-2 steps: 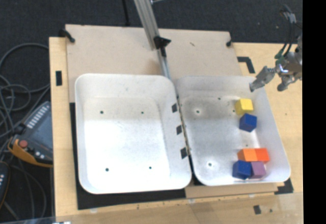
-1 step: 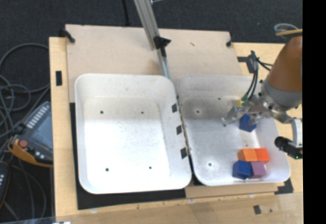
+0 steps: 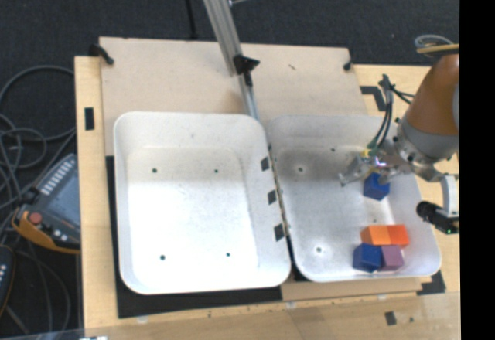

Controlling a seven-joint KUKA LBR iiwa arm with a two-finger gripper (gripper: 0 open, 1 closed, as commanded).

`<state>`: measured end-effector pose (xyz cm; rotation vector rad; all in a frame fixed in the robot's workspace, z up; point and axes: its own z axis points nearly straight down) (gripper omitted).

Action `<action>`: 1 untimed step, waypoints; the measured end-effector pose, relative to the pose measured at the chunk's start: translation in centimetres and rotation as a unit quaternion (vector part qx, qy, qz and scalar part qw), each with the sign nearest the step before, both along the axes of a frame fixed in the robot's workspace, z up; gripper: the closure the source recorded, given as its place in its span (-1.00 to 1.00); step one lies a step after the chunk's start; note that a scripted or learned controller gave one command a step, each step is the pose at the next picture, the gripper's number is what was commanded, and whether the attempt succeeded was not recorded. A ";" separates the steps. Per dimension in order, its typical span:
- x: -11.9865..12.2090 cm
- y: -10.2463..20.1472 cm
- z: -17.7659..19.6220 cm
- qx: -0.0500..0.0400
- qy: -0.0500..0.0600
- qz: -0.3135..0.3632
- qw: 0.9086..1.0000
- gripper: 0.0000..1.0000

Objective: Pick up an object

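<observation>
Right bin (image 3: 325,153): two blue blocks, one (image 3: 377,188) directly beneath the gripper (image 3: 373,170), one (image 3: 368,257) farther below beside orange (image 3: 385,235) and purple (image 3: 393,256) blocks. Finger state indeterminable.

I see the wooden bench (image 3: 89,176) carrying a tan board (image 3: 170,76), and two shallow white bins rest on it side by side. The left bin (image 3: 128,137) sits touching the right bin (image 3: 309,130), whose near edge overhangs the bench's front strip.
</observation>
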<state>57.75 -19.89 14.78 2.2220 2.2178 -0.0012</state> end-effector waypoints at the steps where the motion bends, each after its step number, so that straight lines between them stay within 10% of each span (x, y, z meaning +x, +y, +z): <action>1: -4.5 2.1 -1.4 0.001 0.002 0.000 1.000 -1.00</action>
